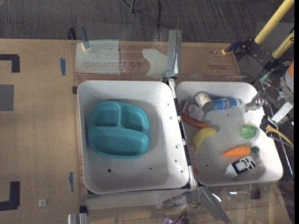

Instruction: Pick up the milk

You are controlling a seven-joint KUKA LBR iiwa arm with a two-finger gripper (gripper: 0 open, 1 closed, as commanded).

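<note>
Milk (243, 165) lies just below carrot (238, 151); claw (261, 101) state cannot be told.

arm (286, 94) cut off at right edge; hand indistinct

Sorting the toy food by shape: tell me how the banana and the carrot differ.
The banana is yellow and curved; the carrot is orange, straight and tapered, with a green tip. The banana lies near the right bin's left wall, the carrot further right, beside the milk. Both lie flat in that bin.

Glossy white plastic bins (126, 90), matt teal tray (118, 128)
</note>
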